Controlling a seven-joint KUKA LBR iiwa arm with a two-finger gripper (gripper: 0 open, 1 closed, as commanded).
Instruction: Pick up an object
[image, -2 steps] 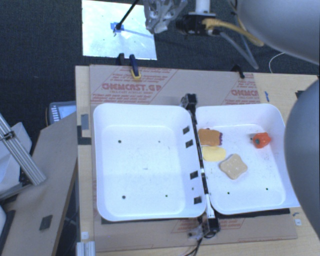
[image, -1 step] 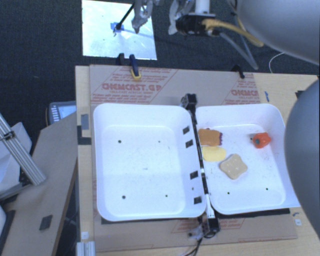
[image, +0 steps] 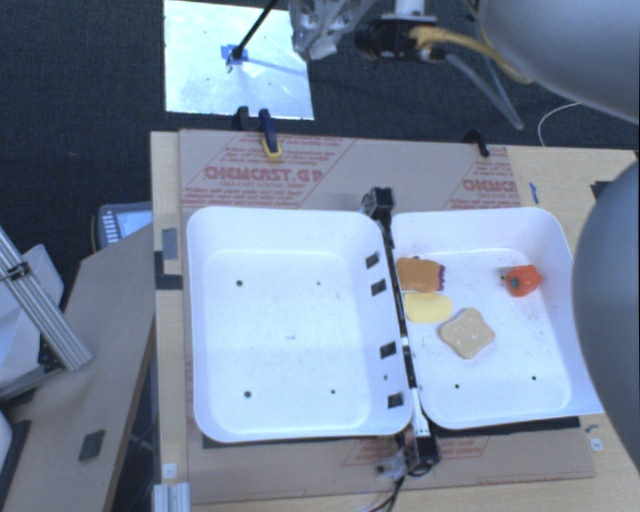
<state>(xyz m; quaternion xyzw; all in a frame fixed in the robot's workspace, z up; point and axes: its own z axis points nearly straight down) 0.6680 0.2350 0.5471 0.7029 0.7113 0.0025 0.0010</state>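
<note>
2 white bins side by side on the table (image: 330, 165), which is covered by a brown sheet with red print. Left bin (image: 285, 320) and right bin (image: 490, 235) meet at a central seam fitted with small dark clips.

Right bin contents, 4 items:
- orange-brown block (image: 419, 274), purple at its edge, near the seam in the upper left of the bin.
- flat yellow piece (image: 428, 308), just below the block, touching or nearly touching it.
- tan toast-shaped piece (image: 467, 333), at the yellow piece's lower right, just beside it.
- small red-orange object (image: 521, 280) with a dark spot, apart from the others, toward the bin's right wall.

Gripper (image: 322, 32) at the top edge of the view, above the floor behind the table, beside a pale reflective panel (image: 236, 60). It is well apart from all 4 items; none lies near it or under it. It is cropped and blurred, so cannot tell its state.

Grey arm (image: 610, 300) bulks along the right side of the view; yellow cable (image: 455, 42) trails near the wrist.
</note>
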